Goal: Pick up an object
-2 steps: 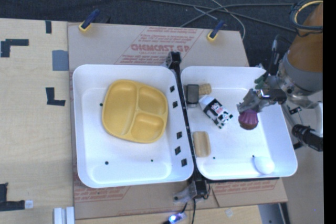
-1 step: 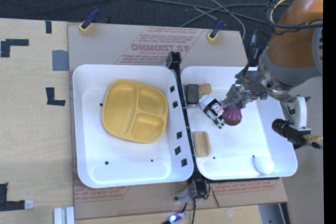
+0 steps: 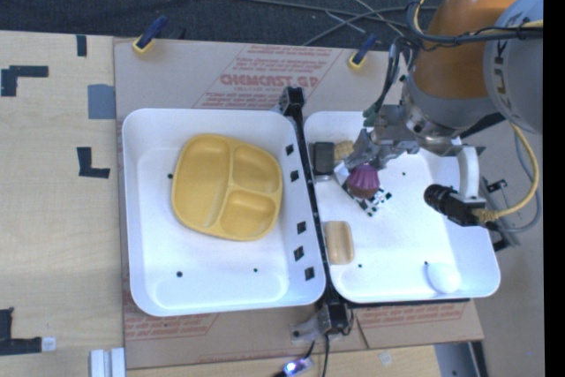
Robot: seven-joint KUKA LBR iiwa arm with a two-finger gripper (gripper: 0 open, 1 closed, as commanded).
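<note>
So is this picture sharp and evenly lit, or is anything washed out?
Camera view: soft and slightly blurry throughout; both white bins look bright with little detail; the yellow plate reads clearly; the gripper area is murky; a pale object nearly blends into its bin.

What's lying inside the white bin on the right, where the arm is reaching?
In the right bin: a purple object under the gripper, a tan block, a white lump. The arm covers the bin's far corner.

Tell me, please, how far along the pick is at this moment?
Done: the arm has reached into the right bin, and the gripper sits right over the purple object. In hand: a grasp there, though I cannot tell whether it grips. Left: lifting. The tan block and the yellow plate lie untouched.
</note>
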